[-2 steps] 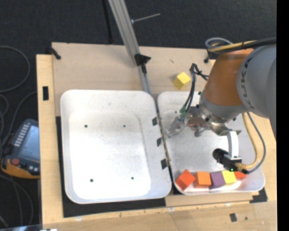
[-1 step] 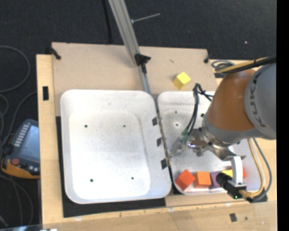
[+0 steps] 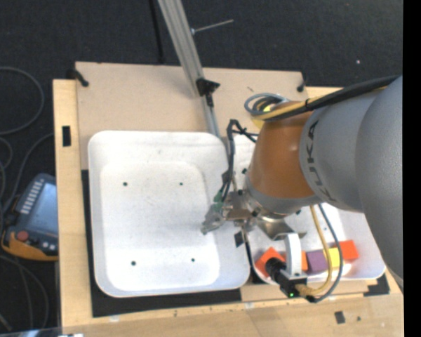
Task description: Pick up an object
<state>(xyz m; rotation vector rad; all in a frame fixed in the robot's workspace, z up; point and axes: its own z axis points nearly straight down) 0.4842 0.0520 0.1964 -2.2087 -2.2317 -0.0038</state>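
End effector (image 3: pixel 217 220) is hanging over the left bin's (image 3: pixel 154 209) right edge; can't tell its state. Objects (image 3: pixel 323 258) are sitting in the right bin, mostly under the arm.

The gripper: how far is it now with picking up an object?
Done: the arm has reached in, with the gripper at the right edge of the left bin. In hand: nothing that I can see. Left: the grasp and lift; the orange block, purple block and yellow piece lie in the right bin.
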